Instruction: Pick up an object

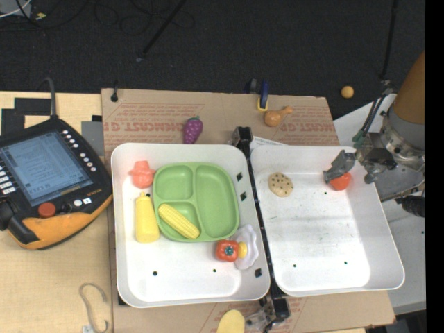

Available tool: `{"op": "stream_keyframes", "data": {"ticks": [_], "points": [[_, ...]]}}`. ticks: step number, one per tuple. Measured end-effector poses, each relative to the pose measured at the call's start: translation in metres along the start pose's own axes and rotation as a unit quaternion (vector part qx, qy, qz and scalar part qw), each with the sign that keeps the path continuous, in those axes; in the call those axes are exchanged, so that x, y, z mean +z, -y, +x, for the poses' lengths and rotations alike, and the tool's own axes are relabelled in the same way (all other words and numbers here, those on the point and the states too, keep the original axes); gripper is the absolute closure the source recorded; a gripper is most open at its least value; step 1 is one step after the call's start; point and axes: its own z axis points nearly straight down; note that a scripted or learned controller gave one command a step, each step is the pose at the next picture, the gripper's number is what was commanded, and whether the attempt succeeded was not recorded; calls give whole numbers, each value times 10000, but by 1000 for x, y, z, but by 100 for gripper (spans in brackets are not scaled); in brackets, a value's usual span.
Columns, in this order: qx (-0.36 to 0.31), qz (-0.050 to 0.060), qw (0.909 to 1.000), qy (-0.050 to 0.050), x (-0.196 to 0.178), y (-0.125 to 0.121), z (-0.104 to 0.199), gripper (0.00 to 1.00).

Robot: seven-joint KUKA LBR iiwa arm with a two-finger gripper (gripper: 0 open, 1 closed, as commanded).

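Yellow lemon-like piece [231,320] sits at the bottom edge on the cardboard [159,116], below the left bin [173,286], closest to the camera.

Task thing: one small red-orange object [340,181] in the right bin [347,269], at its upper right area near the far rim. Gripper [356,166] is right over it; one grey finger [341,164] touches or overlaps its top left, the other finger sits off to the right, so the fingers look spread apart. Object appears to rest on the bin floor, not clearly pinched between the fingers. Grey arm [406,134] comes in from the right.

Same bin also has one cookie [280,184], well apart to the left of the red object. Two things total in the right bin.

Left bin: one green divided plate [208,193], one corn cob [179,221] lying in the plate's lower left compartment, one yellow bottle [146,218] just beside the plate's left edge, one pink piece [141,175] above the bottle, one red tomato-like toy [227,250] below the plate, touching a white ruffled piece [248,245].

Outside the bins: one purple grape bunch [193,129] and one tan pear-like piece [275,116] on the cardboard behind the bins, one small orange ball [347,91] further back, one teach pendant [45,175] on the surface [41,283] at left.
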Motion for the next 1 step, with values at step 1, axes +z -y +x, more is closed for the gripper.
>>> {"op": "stream_keyframes", "data": {"ticks": [1], "points": [[-9, -62, 10000, 12, -7, -2, 0, 0]]}}
